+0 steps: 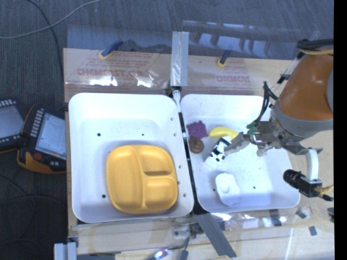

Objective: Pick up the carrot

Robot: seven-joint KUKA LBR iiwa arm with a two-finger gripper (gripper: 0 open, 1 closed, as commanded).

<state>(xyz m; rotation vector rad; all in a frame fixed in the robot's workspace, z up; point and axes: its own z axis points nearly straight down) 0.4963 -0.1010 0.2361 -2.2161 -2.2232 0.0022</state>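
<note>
My gripper reaches in from the right and hangs low over the left half of the right bin. It sits just below a yellow banana-shaped piece and to the right of a small brown round piece. A purple bunch lies at the bin's left wall, above the brown piece. Nothing is visibly held in the gripper.
A white jug-shaped object lies in the right bin, near its front. The left bin holds a yellow divided tray. A metal divider runs between the bins. A teach pendant lies off the bench at left.
</note>
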